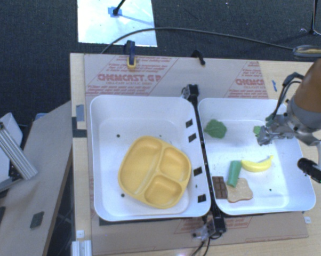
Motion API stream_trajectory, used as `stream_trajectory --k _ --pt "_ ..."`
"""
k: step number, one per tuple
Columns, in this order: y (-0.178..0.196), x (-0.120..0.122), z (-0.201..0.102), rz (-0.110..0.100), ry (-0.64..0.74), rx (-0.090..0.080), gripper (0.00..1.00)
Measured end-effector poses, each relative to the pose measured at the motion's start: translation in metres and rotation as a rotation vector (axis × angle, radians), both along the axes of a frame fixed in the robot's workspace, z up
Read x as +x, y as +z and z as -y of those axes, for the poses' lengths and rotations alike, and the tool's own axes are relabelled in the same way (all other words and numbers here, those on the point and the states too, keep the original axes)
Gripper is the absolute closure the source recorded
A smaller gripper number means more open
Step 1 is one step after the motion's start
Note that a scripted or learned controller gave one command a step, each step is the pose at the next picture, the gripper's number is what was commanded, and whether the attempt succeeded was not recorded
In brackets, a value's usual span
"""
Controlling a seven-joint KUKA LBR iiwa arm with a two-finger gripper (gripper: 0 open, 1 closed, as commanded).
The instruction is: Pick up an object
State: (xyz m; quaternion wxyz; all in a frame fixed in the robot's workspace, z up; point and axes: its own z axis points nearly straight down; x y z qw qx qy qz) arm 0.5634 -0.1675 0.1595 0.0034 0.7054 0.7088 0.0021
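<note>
The right bin (288, 199) holds a green leafy piece (215, 128), a yellow banana (256, 165), a green stick (234, 173), a brown chocolate bar (219, 187) and a tan toast slice (239, 191). My gripper (264, 136) hangs low over the upper right part of this bin, above and slightly right of the banana. A small green bit (256, 129) shows at the gripper's left side; whether it is touched or held I cannot tell. The arm's orange band (316, 89) rises at the right edge.
The left bin (104, 143) holds a yellow divided plate (155, 171). A black divider with clips (199, 153) runs between the bins. A black part (312, 169) of the arm sticks out over the right bin's right rim. Cables cross the board behind the bins.
</note>
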Motion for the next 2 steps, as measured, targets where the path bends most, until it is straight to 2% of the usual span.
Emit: stream_trajectory --k 2 --pt "0.095 0.002 0.006 -0.001 0.0 0.0 1.0"
